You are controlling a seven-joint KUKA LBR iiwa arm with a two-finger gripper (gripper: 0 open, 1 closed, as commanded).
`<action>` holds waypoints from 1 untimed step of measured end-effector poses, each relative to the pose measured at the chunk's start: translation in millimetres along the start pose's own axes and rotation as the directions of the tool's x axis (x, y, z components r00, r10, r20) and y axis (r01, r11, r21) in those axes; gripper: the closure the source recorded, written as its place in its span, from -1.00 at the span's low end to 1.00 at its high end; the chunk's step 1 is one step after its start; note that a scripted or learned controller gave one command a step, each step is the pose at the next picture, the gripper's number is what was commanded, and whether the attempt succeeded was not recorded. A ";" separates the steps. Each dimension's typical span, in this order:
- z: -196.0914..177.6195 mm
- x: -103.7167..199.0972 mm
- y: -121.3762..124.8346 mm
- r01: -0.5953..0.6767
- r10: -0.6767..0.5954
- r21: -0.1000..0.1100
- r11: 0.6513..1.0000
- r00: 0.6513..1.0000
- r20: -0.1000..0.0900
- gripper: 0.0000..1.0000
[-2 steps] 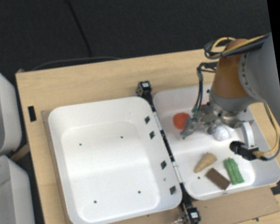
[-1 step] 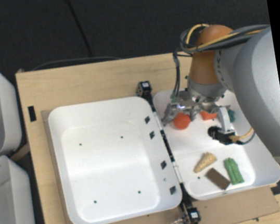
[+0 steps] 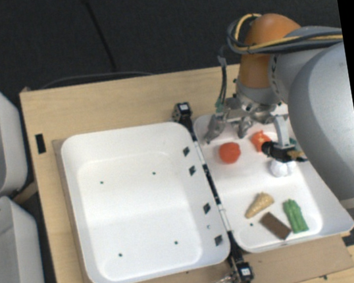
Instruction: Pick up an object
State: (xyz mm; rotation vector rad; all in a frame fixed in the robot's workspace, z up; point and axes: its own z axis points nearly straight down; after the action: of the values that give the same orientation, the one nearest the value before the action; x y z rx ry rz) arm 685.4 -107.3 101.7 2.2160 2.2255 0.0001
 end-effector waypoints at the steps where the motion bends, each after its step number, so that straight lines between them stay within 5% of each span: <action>1: -107.7 68.4 6.9 0.004 -0.004 -0.012 1.000 1.000 -0.002 -1.00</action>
State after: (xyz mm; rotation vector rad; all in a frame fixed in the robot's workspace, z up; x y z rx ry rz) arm 691.9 -38.8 209.4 2.2065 2.2254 0.0155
